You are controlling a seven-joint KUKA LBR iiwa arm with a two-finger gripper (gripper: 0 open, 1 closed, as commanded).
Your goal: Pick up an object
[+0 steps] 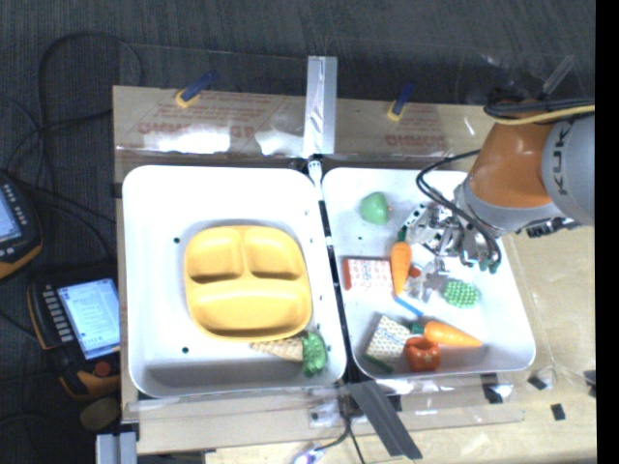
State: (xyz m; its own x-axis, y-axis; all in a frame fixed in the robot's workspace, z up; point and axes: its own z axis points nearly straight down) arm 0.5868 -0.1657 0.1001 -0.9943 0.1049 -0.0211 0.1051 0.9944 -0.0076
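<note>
Arm: comes in over the counter's right edge, orange band above the right bin [522,351], wrist bent down into that bin's middle.
Gripper: gripper [432,271] sits low in the right bin, amid the toys. Open or closed: can't tell, the metal parts blur together at this angle.
Held: nothing seen in the gripper; no object lifted clear of the bin floor as far as I can see.
Nearest candidate: upright carrot [400,265], just beside the gripper on its left-bin side; touching or not, can't tell.
Other candidates, right bin: green ball [374,208] toward the back left corner; red-print card [367,275] near the divider; green knobbly piece [461,294] toward the right wall; lying carrot [449,333], red pepper [422,354] and patterned wedge [388,337] along the front edge.
Left bin: left bin [155,259] carries a yellow divided plate [248,280] in the middle; broccoli [313,352] and a cracker-like wedge [278,347] at its front right corner, well apart from the gripper.
Progress: early, prob. approach/descend stage. Done: arm positioned over the cluttered bin. Left: secure a grip, lift, confirm the object comes up.
Risk: tight clutter round the gripper; may nudge the upright carrot instead of catching it.
</note>
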